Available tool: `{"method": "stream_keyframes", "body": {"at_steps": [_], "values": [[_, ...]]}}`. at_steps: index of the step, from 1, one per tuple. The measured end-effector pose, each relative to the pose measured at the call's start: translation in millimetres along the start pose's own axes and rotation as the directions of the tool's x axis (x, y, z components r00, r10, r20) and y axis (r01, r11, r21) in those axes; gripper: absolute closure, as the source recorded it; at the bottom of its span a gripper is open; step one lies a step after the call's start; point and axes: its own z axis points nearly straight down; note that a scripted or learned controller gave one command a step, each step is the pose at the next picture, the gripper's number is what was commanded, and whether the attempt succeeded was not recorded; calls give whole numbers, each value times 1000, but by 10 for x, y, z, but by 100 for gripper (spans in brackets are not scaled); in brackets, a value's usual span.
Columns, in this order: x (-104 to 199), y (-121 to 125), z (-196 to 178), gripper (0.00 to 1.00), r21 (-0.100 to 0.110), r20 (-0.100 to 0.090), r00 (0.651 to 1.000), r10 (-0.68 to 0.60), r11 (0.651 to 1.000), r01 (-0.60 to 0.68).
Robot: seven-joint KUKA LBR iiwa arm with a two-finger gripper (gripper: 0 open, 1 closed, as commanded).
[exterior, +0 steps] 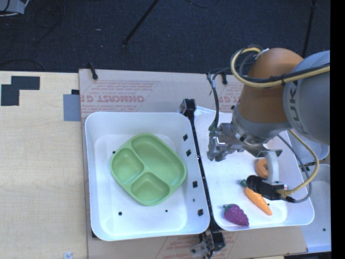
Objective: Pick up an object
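Gripper (215,152) hovers near the right bin's (302,220) left wall, finger state unclear; grapes (236,215) and carrot (259,200) near the front edge demand a centred descent.

Even overhead light keeps the scene bright in the lower two thirds of the frame, while the floor (108,26) across the top stays dark. The two white bins (108,144) are close to washed out, with soft, short shadows along their rims. The green plate (148,169) shows a mild sheen. Focus is slightly soft everywhere, and fine detail looks grainy.
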Motion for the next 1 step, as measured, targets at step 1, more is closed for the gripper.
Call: {"method": "stream_keyframes", "body": {"at_steps": [1], "values": [[464,73,124,100,0,1,1000,1,1000,-1]]}}
